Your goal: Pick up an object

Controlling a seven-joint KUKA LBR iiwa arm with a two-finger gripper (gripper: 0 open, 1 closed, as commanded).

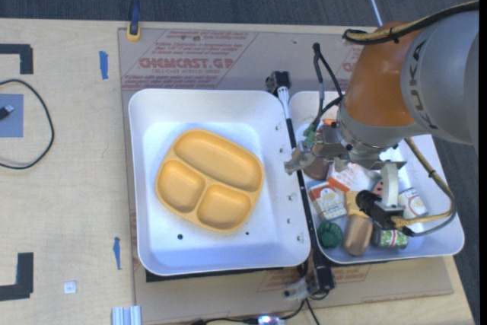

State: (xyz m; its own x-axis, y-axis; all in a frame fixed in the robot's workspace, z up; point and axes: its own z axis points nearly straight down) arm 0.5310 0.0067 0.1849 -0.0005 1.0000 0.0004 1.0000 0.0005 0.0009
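Note:
My gripper [313,154] hangs low over the left edge of the right bin [449,240], close to the wall it shares with the left bin [144,164]. The grey and orange arm covers much of the right bin. In front of the gripper lies a heap of small items: a red and white packet [351,177], a white box with a red label [329,202], a dark green round thing [329,232], a brown bottle [358,234], a green-labelled jar [392,239] and a white tube [390,182]. Whether anything is held is hidden.
The left bin holds a yellow divided plate [210,178] with three compartments. A small white can [413,202] lies near the right bin's right side. Cables run along the seam between the bins, and the wooden bench [68,186] stretches to the left.

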